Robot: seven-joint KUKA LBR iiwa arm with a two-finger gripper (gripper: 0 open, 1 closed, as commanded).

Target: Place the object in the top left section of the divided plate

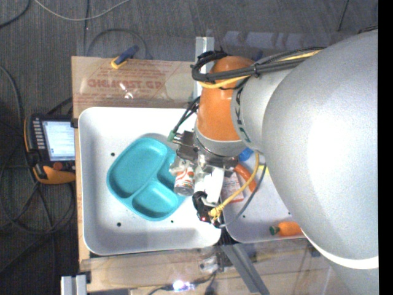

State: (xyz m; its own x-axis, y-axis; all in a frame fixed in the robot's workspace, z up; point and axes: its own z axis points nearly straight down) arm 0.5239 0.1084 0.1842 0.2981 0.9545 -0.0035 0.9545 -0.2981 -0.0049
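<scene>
The gripper [187, 180], jaws seemingly closed on a small can [183, 181], hovers at the divided plate [132, 171] edge; next comes reaching the top-left section.

Faint red print across cardboard sheet [132, 86] behind left bin, too washed out to read w/ certainty; lit screen of handheld pendant [54, 139] at left edge, content illegible; small can [183, 180] under wrist w/ red-white label, lettering too small to make out.
</scene>
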